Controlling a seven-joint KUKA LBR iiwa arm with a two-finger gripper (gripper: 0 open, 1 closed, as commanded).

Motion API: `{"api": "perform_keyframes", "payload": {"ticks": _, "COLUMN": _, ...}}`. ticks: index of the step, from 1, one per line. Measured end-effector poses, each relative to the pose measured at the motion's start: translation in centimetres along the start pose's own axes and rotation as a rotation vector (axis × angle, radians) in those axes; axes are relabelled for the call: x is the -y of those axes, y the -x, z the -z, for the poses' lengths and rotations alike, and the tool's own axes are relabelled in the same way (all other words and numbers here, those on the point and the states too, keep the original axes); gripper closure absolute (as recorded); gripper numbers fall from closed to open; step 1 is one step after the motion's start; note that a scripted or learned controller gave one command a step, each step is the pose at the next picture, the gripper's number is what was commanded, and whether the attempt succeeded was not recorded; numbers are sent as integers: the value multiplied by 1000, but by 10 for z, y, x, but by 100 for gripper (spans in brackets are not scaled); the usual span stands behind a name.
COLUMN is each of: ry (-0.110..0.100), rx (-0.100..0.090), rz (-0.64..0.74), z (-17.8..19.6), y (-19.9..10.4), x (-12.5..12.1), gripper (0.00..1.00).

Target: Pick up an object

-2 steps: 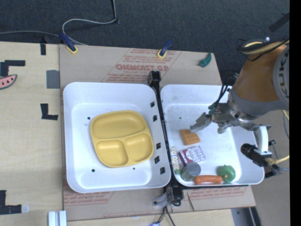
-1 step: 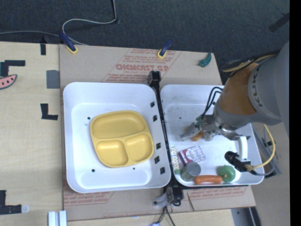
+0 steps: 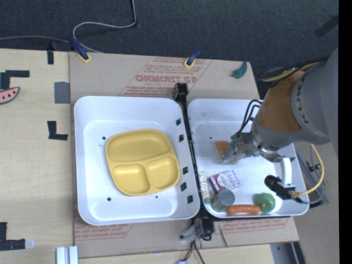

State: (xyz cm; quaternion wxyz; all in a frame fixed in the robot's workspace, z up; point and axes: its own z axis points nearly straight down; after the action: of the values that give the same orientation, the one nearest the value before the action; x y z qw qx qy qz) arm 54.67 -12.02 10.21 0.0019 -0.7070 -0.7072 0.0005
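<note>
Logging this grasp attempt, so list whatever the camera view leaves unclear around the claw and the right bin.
- Claw: blurred, so open or shut is unclear.
- Orange object: claw partly covers it; contact and identity unclear.
- Printed packet: label too small to read.
- Arm: cut off by the right edge.

My arm reaches in from the right, orange band just behind my wrist, my end effector angled down and leftward.
</note>
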Motion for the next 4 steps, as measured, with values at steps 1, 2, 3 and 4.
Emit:
{"api": "perform_keyframes", "payload": {"ticks": 1, "ry": 0, "rx": 0, "rz": 0, "z": 0, "y": 0, "x": 0, "gripper": 0}}
{"api": "perform_keyframes", "payload": {"ticks": 2, "ry": 8, "rx": 5, "rz": -1, "z": -16, "y": -22, "x": 14, "gripper": 0}}
{"api": "perform_keyframes", "payload": {"ticks": 3, "ry": 9, "rx": 6, "rz": -2, "z": -6, "y": -22, "x": 13, "gripper": 100}}
{"api": "perform_keyframes", "payload": {"ticks": 4, "ry": 9, "rx": 6, "rz": -2, "z": -6, "y": -22, "x": 13, "gripper": 0}}
